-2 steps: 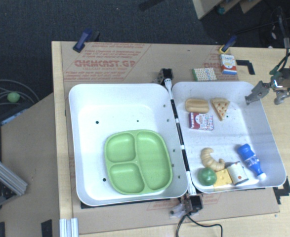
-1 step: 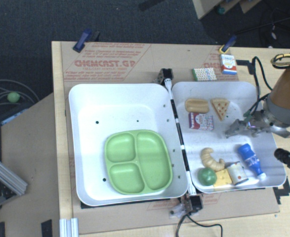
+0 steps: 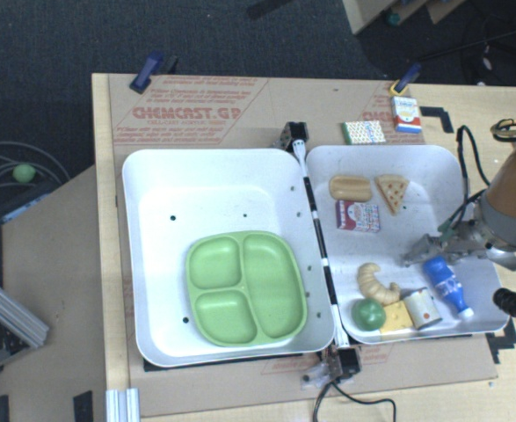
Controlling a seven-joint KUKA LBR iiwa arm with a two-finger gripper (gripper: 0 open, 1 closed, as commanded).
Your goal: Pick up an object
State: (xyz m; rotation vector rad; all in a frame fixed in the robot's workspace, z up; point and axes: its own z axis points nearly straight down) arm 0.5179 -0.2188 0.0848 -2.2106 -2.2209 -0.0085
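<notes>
I see a green three-compartment plastic plate (image 3: pixel 244 287) sitting in the left shallow white bin (image 3: pixel 152 236), and a blue clamp (image 3: pixel 146 73) on the bench's far-left corner.

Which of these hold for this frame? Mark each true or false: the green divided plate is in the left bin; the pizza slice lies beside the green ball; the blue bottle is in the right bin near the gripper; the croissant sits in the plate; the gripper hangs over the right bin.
1. The green divided plate is in the left bin. True.
2. The pizza slice lies beside the green ball. False: it is at the far end of the right bin, next to the bread roll.
3. The blue bottle is in the right bin near the gripper. True.
4. The croissant sits in the plate. False: it is in the right bin, just above the green ball.
5. The gripper hangs over the right bin. True.
</notes>
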